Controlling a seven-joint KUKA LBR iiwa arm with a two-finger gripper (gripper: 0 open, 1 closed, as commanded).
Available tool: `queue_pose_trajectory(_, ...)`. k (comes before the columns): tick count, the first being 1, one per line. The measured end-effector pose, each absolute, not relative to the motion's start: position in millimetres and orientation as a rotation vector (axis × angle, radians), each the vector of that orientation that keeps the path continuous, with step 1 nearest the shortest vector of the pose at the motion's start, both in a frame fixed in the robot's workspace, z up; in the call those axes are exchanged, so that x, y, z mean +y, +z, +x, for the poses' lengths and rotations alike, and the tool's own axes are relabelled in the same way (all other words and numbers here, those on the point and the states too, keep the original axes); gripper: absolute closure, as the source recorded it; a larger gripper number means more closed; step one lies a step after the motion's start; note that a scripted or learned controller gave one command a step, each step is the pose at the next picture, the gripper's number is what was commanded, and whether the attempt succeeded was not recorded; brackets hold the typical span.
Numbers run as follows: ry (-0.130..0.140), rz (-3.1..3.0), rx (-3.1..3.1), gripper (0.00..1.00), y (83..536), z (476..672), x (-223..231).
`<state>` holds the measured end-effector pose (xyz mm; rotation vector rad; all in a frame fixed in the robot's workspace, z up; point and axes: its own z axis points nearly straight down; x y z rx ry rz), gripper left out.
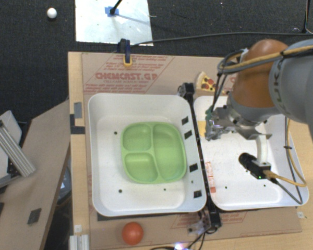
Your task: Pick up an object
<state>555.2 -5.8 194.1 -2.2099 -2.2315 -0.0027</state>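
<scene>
1. Reaching in from the right, the grey arm (297, 82) held its hand (215, 126) low over the right bin (250, 197), near that bin's left wall.
2. Whether the hand was spread or pressed together could not be told; nothing showed between its tips.
3. A green divided tray (154, 152) lay left of the hand, in the left bin (101, 139).
4. An orange ball (132, 233) sat on the bench (141, 72), well below-left of the hand.

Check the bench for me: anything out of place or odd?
An orange ball sits outside both bins on the board's front edge, below the left bin that holds the green divided plate. The end effector hangs over the right bin.
</scene>
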Motion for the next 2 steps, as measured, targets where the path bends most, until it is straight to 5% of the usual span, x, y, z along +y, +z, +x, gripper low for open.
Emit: queue_pose_trajectory(2, -0.007, -2.209, -2.233, 1.0, 221, 527.2, 97)
